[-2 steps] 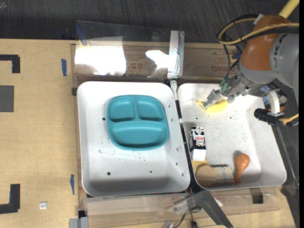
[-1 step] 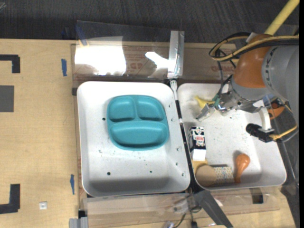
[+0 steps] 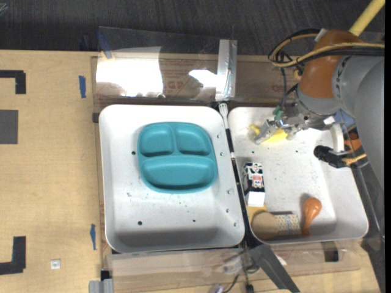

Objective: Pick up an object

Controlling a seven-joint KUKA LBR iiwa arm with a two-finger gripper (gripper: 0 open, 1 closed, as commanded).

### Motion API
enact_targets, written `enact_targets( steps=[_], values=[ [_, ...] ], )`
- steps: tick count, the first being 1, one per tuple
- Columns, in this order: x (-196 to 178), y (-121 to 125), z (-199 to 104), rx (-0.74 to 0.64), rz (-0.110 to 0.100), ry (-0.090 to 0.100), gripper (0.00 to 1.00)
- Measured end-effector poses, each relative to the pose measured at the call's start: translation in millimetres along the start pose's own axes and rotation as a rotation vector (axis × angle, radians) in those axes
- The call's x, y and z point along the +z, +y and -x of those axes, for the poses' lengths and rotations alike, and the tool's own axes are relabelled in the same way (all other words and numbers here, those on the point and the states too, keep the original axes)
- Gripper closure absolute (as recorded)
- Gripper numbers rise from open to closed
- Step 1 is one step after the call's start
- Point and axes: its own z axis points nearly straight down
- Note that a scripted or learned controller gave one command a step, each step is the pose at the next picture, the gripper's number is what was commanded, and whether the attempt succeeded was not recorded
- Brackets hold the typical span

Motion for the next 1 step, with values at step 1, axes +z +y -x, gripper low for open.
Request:
enact_targets(
  steps=[1],
  values=[
    [-10.3, 0.4, -0.4, -0.001, 0.001, -0.002, 1.00]
  ],
)
